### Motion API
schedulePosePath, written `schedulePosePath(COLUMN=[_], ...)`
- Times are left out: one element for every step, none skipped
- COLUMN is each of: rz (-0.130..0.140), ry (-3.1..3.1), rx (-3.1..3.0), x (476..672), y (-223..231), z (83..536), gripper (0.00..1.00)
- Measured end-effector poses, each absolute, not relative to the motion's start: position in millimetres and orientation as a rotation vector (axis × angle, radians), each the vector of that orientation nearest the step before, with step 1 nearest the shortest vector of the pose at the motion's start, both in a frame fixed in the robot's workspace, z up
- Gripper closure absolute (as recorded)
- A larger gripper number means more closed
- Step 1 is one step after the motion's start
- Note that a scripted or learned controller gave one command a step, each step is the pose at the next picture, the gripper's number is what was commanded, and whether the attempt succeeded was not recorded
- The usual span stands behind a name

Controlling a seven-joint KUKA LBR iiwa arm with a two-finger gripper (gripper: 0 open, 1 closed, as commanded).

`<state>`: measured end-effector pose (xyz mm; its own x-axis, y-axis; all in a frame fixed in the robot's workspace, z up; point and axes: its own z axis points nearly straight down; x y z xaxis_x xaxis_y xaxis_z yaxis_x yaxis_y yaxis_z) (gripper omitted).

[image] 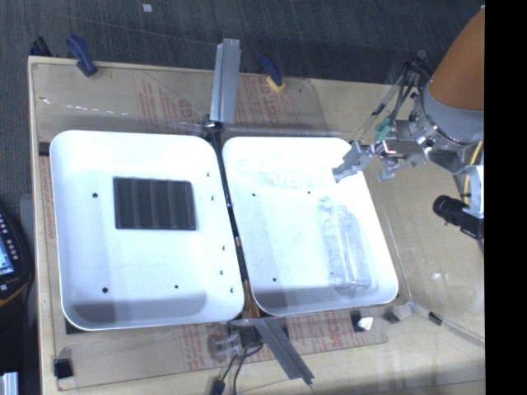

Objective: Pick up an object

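the bench [123,97] carries two shallow white bins side by side, touching along their inner edges. the left bin [74,245] holds a dark ribbed rectangular pad [155,203] lying flat in its upper left part, well clear of every wall. the right bin [272,253] holds a clear plastic bottle [344,249], lying on its side along the bin's right edge, its length running from the middle of that edge toward the near right corner. the grey arm [449,126], with its orange band [461,56] above the wrist, reaches in over the bench's right edge. the gripper [344,168] hangs at the right bin's far right corner, above the rim, its tip pointing left into the bin. nothing shows between its fingers, and i cannot tell how far apart they stand. the gripper is apart from the bottle, which lies nearer the front of the bin.
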<state>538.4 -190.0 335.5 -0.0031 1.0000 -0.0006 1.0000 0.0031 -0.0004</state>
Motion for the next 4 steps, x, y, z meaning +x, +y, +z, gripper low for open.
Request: schedulePosePath(rz=[-0.002, -0.004, -0.001, -0.003], ry=[2.441, 2.231, 1.916, 1.864], rx=[1.982, 2.215, 2.486, 2.531], x=[533.0, 496.7, 477.8, 477.1], y=[-210.3, -211.1, -211.3, -200.0], z=[305.0, 277.4, 325.8, 279.9], gripper=[0.0, 0.0, 0.0, 0.0])
